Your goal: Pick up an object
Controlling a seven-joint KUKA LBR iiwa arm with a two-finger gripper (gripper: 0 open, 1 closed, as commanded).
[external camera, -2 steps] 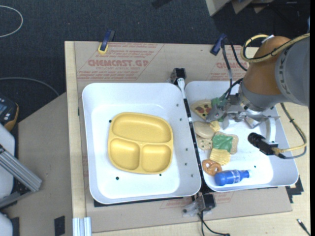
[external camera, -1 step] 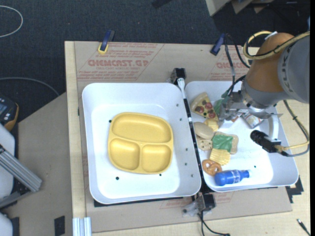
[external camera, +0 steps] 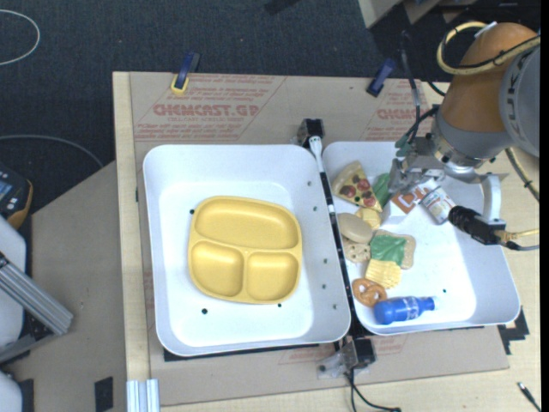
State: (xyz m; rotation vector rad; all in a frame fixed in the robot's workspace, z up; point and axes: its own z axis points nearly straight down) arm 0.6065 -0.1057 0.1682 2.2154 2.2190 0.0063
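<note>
My gripper point(external camera: 401, 185) is low in the right bin point(external camera: 480, 290), near its far end. Just below it lies a small red and white packet point(external camera: 407, 201), and a little can point(external camera: 436, 206) lies to its right. I cannot see whether anything is between the gripper's parts. To the gripper's left is a pizza slice point(external camera: 354, 184). Nearer the front lie a beige cookie point(external camera: 353, 227), a green leafy piece point(external camera: 390, 248), a yellow waffle point(external camera: 383, 272), a pretzel point(external camera: 369, 292) and a blue bottle point(external camera: 404, 308) on its side.
The left bin point(external camera: 163, 230) holds a yellow divided plate point(external camera: 245, 249). The ridge where the two bins meet point(external camera: 333, 230) runs close to the toy food. The right half of the right bin is bare white floor. Clamps point(external camera: 182, 74) hold the board's far edge.
</note>
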